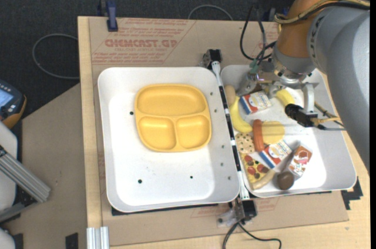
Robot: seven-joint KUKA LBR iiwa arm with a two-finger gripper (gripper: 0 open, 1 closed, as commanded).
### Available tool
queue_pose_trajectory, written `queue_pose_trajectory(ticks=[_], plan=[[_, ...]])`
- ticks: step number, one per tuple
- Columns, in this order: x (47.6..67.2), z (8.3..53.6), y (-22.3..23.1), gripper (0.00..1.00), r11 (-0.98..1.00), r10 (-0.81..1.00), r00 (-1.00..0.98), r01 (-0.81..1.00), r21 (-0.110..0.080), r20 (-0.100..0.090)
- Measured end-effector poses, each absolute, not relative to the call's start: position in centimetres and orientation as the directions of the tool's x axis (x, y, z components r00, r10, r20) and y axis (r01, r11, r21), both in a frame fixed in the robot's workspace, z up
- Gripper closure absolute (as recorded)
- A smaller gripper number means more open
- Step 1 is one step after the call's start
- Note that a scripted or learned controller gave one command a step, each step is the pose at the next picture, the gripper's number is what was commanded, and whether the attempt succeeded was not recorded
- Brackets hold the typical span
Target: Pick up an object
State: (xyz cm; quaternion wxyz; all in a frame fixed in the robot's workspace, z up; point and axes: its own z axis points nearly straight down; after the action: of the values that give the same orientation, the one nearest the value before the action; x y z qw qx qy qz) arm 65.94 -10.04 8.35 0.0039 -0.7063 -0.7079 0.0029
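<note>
The gripper [262, 88], its grip state impossible to tell, hangs over the milk carton [256, 103] near the right bin's [338, 165] far-left corner, where the banana [238, 115] and 1 hot dog [258, 135] crowding it could spoil the pick.

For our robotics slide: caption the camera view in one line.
Arm lowers its claw over toy food in the right bin; yellow tray sits in the left bin.

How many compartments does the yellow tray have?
3: the yellow tray has one wide compartment at the back and two smaller ones in front, left and right.
</note>
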Motion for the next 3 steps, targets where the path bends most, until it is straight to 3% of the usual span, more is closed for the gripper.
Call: queue_pose_trajectory(ticks=[1,2,3], plan=[[66.6,8.4,-10.0,0.00,0.000,1.000,0.000,1.000,-0.001,-0.001],[66.7,8.5,-13.0,0.00,-0.002,1.000,0.002,1.000,0.003,-0.002],[66.7,9.6,-12.8,1.00,0.000,1.000,0.000,1.000,0.005,-0.003]])
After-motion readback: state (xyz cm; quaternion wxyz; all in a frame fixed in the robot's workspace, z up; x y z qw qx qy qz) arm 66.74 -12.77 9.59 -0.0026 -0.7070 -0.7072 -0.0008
